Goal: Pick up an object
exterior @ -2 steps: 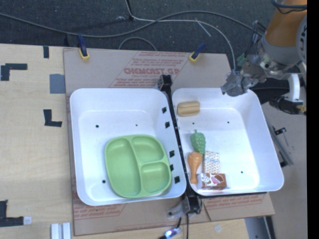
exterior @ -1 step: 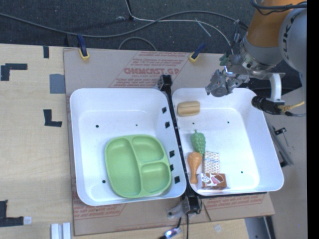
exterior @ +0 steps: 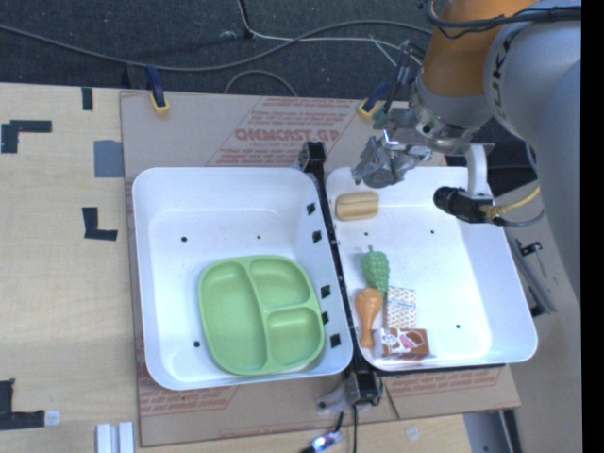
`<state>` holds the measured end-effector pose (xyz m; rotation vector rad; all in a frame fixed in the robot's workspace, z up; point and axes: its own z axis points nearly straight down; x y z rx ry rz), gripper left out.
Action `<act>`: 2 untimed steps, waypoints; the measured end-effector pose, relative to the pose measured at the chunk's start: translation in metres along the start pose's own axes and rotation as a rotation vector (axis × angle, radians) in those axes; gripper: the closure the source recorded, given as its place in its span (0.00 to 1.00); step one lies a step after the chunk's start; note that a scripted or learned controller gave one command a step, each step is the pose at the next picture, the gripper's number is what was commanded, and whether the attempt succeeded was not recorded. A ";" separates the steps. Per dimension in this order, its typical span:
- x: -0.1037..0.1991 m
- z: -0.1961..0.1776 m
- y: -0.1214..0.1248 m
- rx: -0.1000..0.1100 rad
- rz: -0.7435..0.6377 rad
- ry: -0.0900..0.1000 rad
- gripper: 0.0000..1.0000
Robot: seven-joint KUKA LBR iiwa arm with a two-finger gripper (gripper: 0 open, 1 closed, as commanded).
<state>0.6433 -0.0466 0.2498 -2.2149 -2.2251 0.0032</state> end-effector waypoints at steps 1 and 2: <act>0.056 0.016 -0.012 0.001 0.000 0.000 1.00; 0.112 0.010 -0.020 0.000 -0.001 0.001 1.00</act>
